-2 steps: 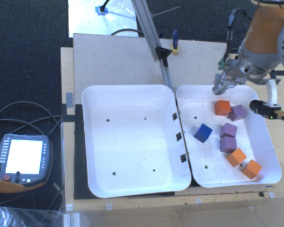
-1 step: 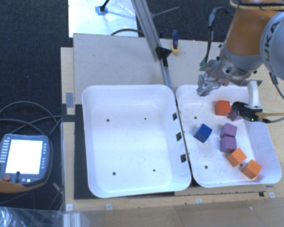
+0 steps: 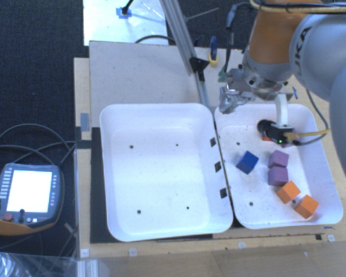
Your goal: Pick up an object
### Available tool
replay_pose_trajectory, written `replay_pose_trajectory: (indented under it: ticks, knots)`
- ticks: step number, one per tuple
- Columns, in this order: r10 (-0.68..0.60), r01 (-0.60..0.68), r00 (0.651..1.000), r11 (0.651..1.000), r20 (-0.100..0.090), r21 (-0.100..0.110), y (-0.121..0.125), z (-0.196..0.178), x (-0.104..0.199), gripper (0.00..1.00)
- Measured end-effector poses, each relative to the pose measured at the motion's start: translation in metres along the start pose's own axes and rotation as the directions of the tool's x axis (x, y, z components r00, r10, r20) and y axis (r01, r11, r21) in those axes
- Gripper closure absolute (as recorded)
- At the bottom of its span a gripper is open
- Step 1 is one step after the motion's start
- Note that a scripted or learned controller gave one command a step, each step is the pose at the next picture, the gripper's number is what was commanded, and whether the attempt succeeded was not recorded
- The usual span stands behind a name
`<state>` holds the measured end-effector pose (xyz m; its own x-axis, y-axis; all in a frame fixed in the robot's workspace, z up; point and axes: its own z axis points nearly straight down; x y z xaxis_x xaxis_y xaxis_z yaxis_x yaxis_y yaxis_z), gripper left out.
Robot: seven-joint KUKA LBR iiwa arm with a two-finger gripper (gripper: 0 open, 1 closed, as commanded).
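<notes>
Below the gripper (image 3: pixel 229 104), well apart, lies a blue block (image 3: pixel 247 162).

Both bins, the left bin (image 3: pixel 161 172) and the right bin (image 3: pixel 323 172), appear as smooth, slightly glossy white plastic. The surface (image 3: pixel 138 74) looks like matt, pale fibreboard. The arm (image 3: pixel 311 33) shows a glossy grey and orange shell. The gripper (image 3: pixel 230 104) appears metallic.

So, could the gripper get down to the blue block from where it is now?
Probably yes. The blue block sits alone on the right bin's floor, apart from the purple blocks, with nothing over it. The gripper hovers at the bin's far edge.
</notes>
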<state>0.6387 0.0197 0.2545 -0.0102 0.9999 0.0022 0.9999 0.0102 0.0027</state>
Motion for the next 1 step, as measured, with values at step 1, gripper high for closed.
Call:
replay_pose_trajectory:
  ticks: [1]
  knots:
    - [-0.001,0.001,1.0,1.0,0.0,0.001,-0.0016,0.0071,0.0639,1.0]
